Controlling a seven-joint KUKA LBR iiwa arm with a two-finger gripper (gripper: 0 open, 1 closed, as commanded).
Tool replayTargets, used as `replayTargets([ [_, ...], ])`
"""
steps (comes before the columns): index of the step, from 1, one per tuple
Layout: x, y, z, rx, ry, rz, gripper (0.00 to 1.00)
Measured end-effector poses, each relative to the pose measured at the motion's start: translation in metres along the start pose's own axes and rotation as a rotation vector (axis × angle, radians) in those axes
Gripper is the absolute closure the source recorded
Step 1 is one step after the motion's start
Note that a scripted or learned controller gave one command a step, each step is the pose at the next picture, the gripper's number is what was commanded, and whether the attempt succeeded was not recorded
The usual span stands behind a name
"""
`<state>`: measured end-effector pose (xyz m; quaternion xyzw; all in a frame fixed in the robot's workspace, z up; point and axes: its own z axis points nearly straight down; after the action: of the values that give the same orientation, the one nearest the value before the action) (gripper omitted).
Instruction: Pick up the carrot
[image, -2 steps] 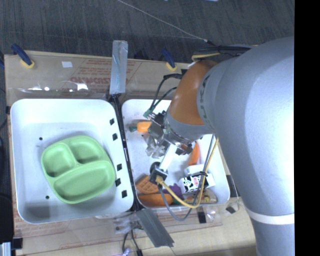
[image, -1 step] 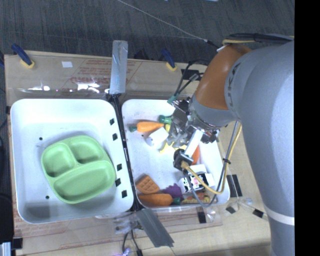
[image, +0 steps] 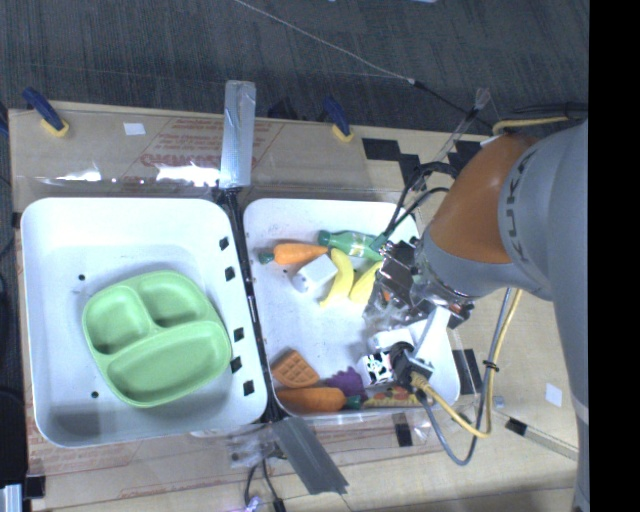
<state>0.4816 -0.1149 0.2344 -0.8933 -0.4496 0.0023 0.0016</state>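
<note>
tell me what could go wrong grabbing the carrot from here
1. The carrot lies right beside a white block, with a banana close by, so a grasp may catch those instead.
2. The gripper sits right of the carrot with the banana between; reaching across could knock it.
3. Another orange item lower in the bin might be mistaken for it.

Beyond my bench (image: 545, 440) lies a dark grey carpeted floor (image: 120, 45), with a thin pale cable (image: 330, 45) running across it at a slant. The benchtop is pale wood. Along its far edge, two blue clamps (image: 45, 112) (image: 337, 117) pin down a clear plastic sheet (image: 120, 150), which catches a soft glare. A strip of grey tape (image: 238, 135) stands upright there, and black checker marks (image: 400, 152) lie near it.
</note>
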Motion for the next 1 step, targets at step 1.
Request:
replayTargets([
  [1,-0.0470,0.0376,-0.0088,-0.002,0.000,-0.250,1.00],
])
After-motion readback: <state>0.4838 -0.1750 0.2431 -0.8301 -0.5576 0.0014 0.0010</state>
